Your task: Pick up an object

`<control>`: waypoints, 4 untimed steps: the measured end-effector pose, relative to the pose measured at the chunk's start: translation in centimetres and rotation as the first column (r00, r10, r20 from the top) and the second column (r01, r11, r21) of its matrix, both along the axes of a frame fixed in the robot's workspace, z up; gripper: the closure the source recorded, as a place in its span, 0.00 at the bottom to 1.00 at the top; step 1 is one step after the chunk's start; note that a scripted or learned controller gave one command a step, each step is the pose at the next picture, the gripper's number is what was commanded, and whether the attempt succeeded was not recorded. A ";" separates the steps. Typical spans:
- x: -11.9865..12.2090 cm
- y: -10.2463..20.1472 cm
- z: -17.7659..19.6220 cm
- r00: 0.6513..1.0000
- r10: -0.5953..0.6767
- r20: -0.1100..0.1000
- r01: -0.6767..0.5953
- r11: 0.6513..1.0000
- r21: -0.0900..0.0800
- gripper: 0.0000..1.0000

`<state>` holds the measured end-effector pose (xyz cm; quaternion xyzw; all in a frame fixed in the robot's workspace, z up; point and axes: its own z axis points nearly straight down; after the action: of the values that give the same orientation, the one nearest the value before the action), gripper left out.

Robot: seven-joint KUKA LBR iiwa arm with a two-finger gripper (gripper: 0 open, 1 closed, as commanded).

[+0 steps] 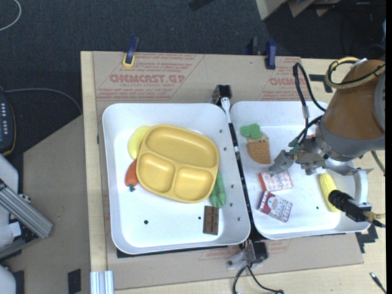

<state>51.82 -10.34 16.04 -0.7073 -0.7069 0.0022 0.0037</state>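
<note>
My gripper (283, 162) hangs over the middle of the right bin (306, 114), reaching in from the right. Just below its tip lies a small red-and-white box (275, 181), and a second such box (275, 206) lies nearer the front. An orange waffle-patterned toy with a green top (258, 147) lies to the gripper's left. A yellow toy (327, 190) rests at the bin's right, partly under the arm. Nothing visibly hangs from the gripper.
The left bin (122, 182) holds a yellow divided plate (176, 163), a yellow piece (137, 139) and a red-orange piece (131, 175) tucked under its left edge, a green piece (218, 192) at its right, and a brown bar (211, 220).
</note>
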 end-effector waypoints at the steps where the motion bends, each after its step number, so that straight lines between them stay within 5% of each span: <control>1: -0.7 -0.2 -4.5 1.000 0.000 0.001 0.000 1.000 0.000 0.00; 2: -0.8 -0.1 -7.8 1.000 0.000 0.003 0.000 1.000 0.000 0.00; 3: -0.7 -0.1 -6.6 1.000 -0.001 0.008 0.001 1.000 -0.002 1.00; 4: -1.3 -0.7 -1.8 1.000 -0.001 0.013 0.001 1.000 -0.004 1.00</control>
<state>50.49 -11.08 14.22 -0.7075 -0.7067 -0.0011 -0.0025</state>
